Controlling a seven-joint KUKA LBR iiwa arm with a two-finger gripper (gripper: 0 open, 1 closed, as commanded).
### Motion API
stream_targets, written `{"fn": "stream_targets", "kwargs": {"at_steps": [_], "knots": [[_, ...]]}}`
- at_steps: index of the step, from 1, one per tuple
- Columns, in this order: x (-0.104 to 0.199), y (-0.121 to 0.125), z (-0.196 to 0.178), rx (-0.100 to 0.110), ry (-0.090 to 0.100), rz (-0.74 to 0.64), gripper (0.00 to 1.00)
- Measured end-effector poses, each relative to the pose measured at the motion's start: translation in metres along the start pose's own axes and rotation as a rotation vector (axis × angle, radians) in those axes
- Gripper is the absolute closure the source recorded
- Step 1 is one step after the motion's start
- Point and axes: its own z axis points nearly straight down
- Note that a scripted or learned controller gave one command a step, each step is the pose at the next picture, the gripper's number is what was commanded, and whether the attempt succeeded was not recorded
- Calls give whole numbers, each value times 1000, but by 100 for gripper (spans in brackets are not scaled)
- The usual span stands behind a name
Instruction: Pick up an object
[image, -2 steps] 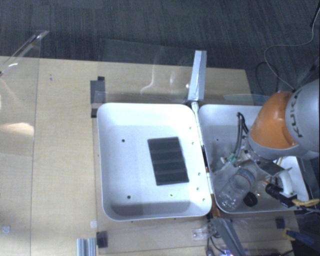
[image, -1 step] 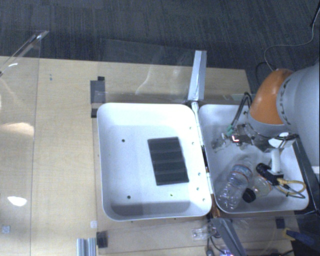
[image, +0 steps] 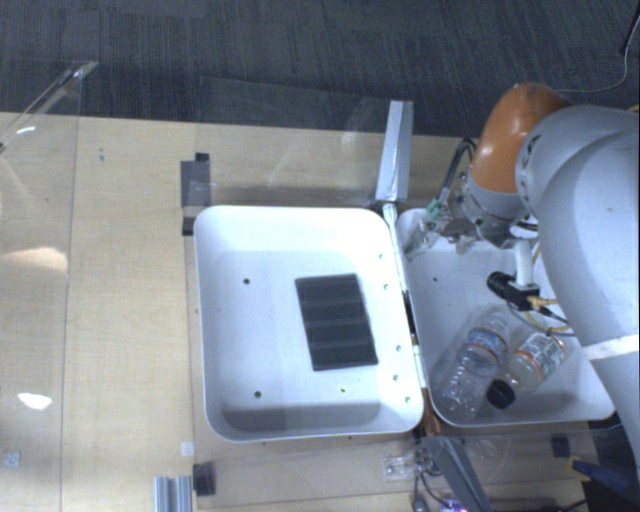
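Your candidate objects lie in both bins. A dark ribbed slab (image: 336, 322) rests flat near the middle of the left bin (image: 232, 262), its long side running slantwise toward the near right, well apart from every wall. Two clear plastic bottles lie in the near part of the right bin (image: 450, 285): the first bottle (image: 468, 368) lies beside the bin's left wall, and the second bottle (image: 538, 354) lies just to its right, touching it or nearly so, with a black cap (image: 500, 394) pointing toward the bin's near edge. You see the hand (image: 437, 218) at the far left corner of the right bin, well apart from both bottles and from the slab; whether it is open or closed cannot be told, and nothing is seen in its grasp. Behind it the grey arm (image: 590, 230) enters from the right, covering the bin's right side, with its orange band (image: 508, 128) above the far rim. Both bins sit side by side on the pale wooden surface (image: 110, 300).
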Motion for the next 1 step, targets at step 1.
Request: {"fn": "stream_targets", "kwargs": {"at_steps": [1], "knots": [[-107, -15, 3, 14, 17, -176, 0]]}}
